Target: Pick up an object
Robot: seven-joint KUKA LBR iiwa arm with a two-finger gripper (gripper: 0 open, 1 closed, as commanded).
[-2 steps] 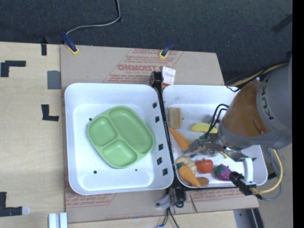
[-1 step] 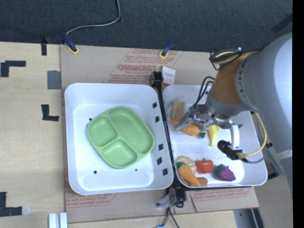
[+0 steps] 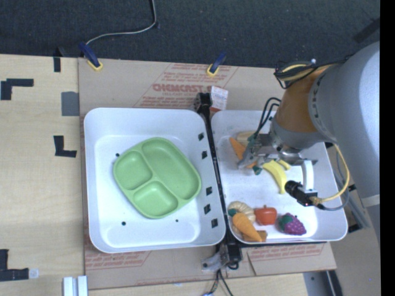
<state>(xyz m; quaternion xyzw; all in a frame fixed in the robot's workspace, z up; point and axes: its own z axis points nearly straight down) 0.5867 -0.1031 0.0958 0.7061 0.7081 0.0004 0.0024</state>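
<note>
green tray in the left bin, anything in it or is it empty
Empty. All three compartments of the green tray show bare green plastic; it lies flat in the left bin.

Divided plate [image 3: 157,177] in the left bin [image 3: 99,165]; toy foods [image 3: 265,217] in the right bin [image 3: 327,230].

The grey arm [image 3: 345,103] reaches leftward, wrist angled downward.

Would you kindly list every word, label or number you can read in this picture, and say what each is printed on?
"CHEMCAST": red print on the brown cardboard sheet under the bins, repeated faintly; the smaller lines beneath are too blurred to read.
Small tag above the bin divider: print too small to read.
</note>
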